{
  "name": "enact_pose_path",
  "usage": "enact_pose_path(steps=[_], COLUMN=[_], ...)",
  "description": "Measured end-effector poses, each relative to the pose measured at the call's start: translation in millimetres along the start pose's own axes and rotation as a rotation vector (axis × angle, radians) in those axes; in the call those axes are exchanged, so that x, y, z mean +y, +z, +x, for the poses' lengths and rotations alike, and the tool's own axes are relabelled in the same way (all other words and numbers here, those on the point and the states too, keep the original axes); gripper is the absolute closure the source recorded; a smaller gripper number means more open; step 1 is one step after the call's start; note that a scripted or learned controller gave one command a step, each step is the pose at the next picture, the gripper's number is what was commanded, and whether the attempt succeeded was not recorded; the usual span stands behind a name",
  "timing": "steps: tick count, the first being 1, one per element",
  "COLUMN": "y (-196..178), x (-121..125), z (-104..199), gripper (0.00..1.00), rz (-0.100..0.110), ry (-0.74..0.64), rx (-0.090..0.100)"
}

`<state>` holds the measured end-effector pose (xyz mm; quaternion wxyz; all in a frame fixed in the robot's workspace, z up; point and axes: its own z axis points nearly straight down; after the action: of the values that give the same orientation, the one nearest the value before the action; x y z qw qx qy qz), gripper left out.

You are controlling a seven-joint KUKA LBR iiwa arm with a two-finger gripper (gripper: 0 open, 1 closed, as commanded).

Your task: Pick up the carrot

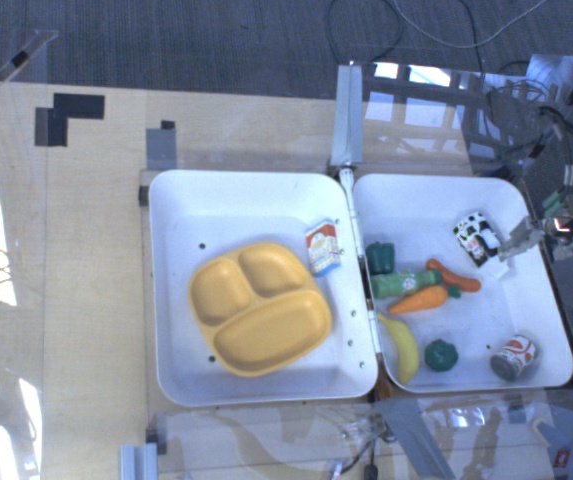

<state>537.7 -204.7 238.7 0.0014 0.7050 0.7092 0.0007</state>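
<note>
Carrot [418, 301] centre-right of frame, wedged against cucumber [398, 283], ungrasped. Gripper [522, 236] at far right; claw state indeterminate.

Robot lab, wooden bench [86, 268], two white bins [166, 268], loose cables [436, 13], metal framing [348, 118]

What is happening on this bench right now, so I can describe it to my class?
A robot arm reaches in from the right, its end effector at the far right edge of the right bin, near a black-and-white carton. The carrot lies untouched among the toy food in the middle of that bin, next to a banana. The left bin holds a yellow divided plate.
</note>
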Motion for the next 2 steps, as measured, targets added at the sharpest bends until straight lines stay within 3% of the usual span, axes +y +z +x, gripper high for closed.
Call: enact_pose_path(steps=[1,2], y=[119.3,148.7], x=[43.1,9.1], z=[13.7,42.4], gripper=[0.0,0.0], rz=[-0.025,-0.011], ry=[-0.468,-0.907], rx=[-0.014,-0.007])
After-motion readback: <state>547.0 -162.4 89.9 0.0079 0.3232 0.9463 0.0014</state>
